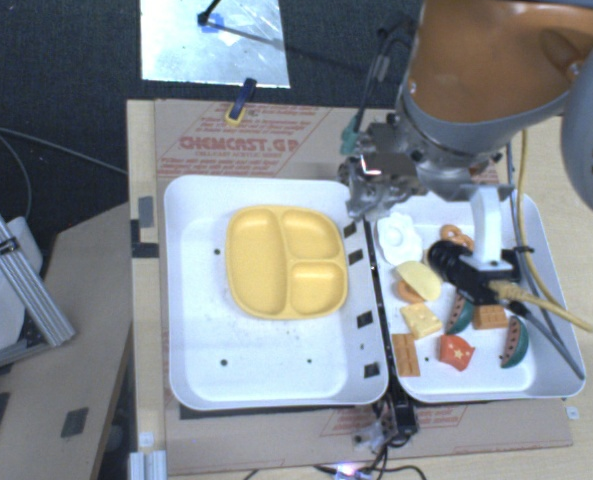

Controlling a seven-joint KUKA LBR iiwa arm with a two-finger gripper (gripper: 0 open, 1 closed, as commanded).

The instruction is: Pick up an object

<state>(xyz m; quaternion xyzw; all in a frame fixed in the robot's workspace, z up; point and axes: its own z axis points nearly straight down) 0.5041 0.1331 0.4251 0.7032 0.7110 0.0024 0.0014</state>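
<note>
Jaws (371, 203) low at the right bin's (551, 373) far left corner, near the white fried egg (397, 236); impossible to tell if open or closed.

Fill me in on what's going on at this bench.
A grey and orange arm reaches in with its end effector low over the back left corner of the right bin, by a pile of toy food. Nothing is visibly held. The left bin holds a yellow divided plate.
</note>
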